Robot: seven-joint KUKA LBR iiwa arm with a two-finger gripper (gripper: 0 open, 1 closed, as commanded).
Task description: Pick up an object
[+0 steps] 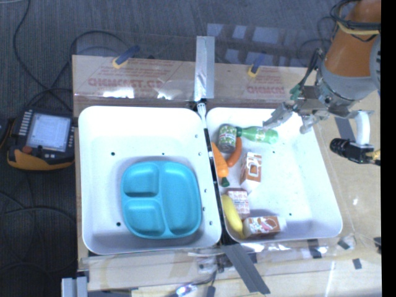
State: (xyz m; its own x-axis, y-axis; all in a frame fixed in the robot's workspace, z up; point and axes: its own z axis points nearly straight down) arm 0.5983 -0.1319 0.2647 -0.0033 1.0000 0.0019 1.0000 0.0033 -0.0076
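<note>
Arm (356,36) cut off at right edge

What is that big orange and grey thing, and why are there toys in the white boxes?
That is a robot arm. A camera above the bench looks down at a slant, and the arm reaches in from the right. At its end is a gripper, a hand with two fingers, hanging over the far edge of the right bin. It is meant to pick something up, but nothing is between its fingers.

In that bin lie pretend foods: a green bottle, a can, a carrot, a banana and small packets. The left bin holds a blue tray with three sections.
</note>
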